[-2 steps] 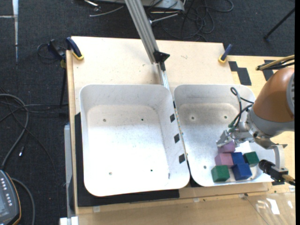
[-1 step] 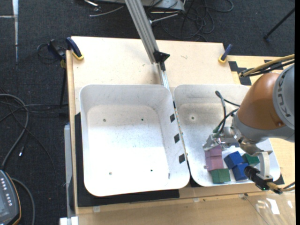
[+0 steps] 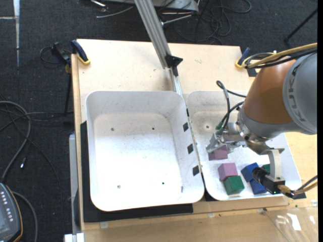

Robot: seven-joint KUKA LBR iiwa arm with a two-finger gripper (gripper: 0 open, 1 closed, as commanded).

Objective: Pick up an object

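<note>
My gripper (image 3: 219,146) hangs low inside the right bin (image 3: 202,105), near its left wall. A mauve block (image 3: 218,155) lies directly under its tip, touching or nearly touching it; whether it is gripped I cannot tell. Just in front lies a brighter purple block (image 3: 227,170), with a green block (image 3: 233,185) against its near side. Two blue blocks (image 3: 251,172) (image 3: 258,186) sit to the right of those, partly hidden by the arm's cabling.
The left bin (image 3: 101,105) stands beside the right one, their walls meeting at a ridge (image 3: 189,140). A slanted metal rail (image 3: 154,26) crosses the bench's back. The arm's bulky orange and grey wrist (image 3: 275,102) overhangs the right bin's right half.
</note>
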